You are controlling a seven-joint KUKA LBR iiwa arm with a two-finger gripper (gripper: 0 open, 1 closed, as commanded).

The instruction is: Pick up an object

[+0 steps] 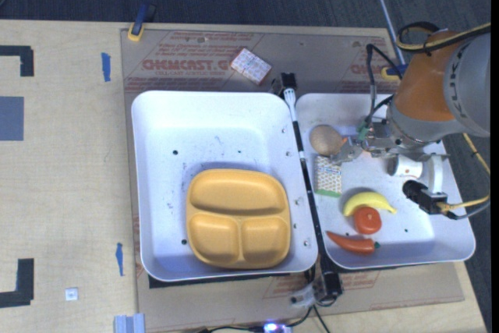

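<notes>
though the task names no single object, the nearest candidate to the gripper (352, 149) is the brown egg-shaped item (326, 139), lying near the upper left corner of the right bin (456, 246). gripper sits low over that bin, just right of the egg; fingers too small and cluttered to read, so i cannot tell how they stand, and nothing is seen between them.

other pieces in the right bin: patterned flat packet (329, 177) just below the egg, yellow banana (369, 203), red tomato (367, 221) touching the banana's lower side, red chili pepper (352, 242) near the front wall. left bin (156, 121) holds a yellow divided tray (238, 218), well apart from the arm.

handling, judged: these look like toy foods, so probably light, hollow, stiff plastic. egg is smooth and rounded, likely to squirt out of a pinch; take it across its short middle, fingers square to it. banana offers a better hold across its narrow curve. packet lies flat, poor purchase. pepper thin, close to the wall, awkward.
</notes>
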